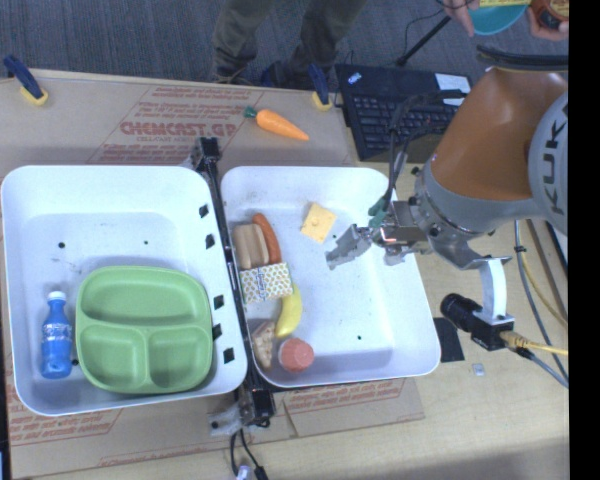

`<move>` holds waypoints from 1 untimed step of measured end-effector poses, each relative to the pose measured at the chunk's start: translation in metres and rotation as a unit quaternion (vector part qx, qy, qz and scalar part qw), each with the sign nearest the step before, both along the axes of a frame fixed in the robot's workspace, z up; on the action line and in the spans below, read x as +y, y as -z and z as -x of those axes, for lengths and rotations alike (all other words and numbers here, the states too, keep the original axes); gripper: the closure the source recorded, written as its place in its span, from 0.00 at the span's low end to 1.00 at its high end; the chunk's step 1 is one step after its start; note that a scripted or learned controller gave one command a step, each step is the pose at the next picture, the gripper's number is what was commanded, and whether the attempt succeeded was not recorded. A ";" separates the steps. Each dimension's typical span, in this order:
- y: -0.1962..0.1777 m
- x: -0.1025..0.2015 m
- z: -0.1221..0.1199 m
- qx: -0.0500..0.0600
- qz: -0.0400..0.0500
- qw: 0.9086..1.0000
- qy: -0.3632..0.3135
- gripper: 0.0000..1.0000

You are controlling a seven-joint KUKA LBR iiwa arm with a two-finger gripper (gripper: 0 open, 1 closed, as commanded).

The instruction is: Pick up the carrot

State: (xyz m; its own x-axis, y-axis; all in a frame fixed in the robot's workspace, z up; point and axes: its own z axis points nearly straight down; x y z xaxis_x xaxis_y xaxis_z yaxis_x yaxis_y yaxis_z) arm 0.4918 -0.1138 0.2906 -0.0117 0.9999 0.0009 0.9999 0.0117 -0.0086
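- Two white bins side by side on the desk (pixel 100 108): left bin (pixel 20 208), right bin (pixel 405 343).
- carrot (pixel 280 125) lies outside both bins, on the cardboard sheet behind them, near the right bin's far left corner, leafy end pointing left.
- arm (pixel 495 148) comes in from the right, orange band over grey wrist, hanging above the right bin's right side.
- claw (pixel 348 248) sits over the right bin's middle-right, tilted left; nothing seen between its fingers; how far open it is, cannot tell.
- claw well apart from carrot.
- Right bin: yellow cheese wedge (pixel 318 222) near the claw, hot dog in bun (pixel 253 241) by the left wall, patterned packet (pixel 266 282) below it, banana (pixel 290 313), red round piece (pixel 297 354) near the front.
- Left bin: green divided tray (pixel 145 328), blue bottle (pixel 56 335) just left of it.
- Black keyboard (pixel 390 103) behind the right bin.
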 end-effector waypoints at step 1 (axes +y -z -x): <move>0.112 -0.003 -0.058 0.006 0.000 0.999 -0.045 0.00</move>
